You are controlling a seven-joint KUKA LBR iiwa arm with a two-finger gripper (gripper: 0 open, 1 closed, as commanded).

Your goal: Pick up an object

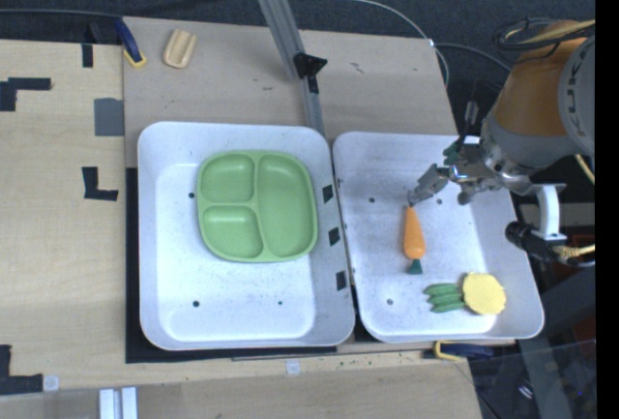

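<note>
Pale wooden bench (pixel 58 214), dark floor behind, two white bins side by side.

Over the right bin (pixel 387 165), near its far right corner: claw (pixel 441 185), tilted, reaching in from the right under a grey arm with an orange band. Two dark fingers splayed apart, the left one (pixel 426 186) slanting down toward the carrot's top, the other toward the bin's right edge. Open fairly wide, nothing between them.

Just below the left fingertip, around the middle of the right bin: toy carrot (pixel 414 235), orange, lying lengthwise with its small green stem toward the near edge. Close to the finger, contact not clear.

Farther out, in the near right corner of the same bin: a yellow lumpy piece (pixel 484 293) with a green pod-like piece (pixel 445 296) touching its left side.

In the left bin (pixel 155 214), toward its far edge: green divided plate (pixel 258 205), three compartments, all bare.

Probably light, hollow plastic or foam; smooth, tapered, likely to squirt out if pinched near the narrow end. Best taken across the thick middle, fingers astride the short axis. Little risk of damage.

Hard to make out: fingertip shape, blurred against the speckled bin floor; height of the claw above the carrot; whether yellow and green pieces are one toy or two. Arm cut off at the right.
</note>
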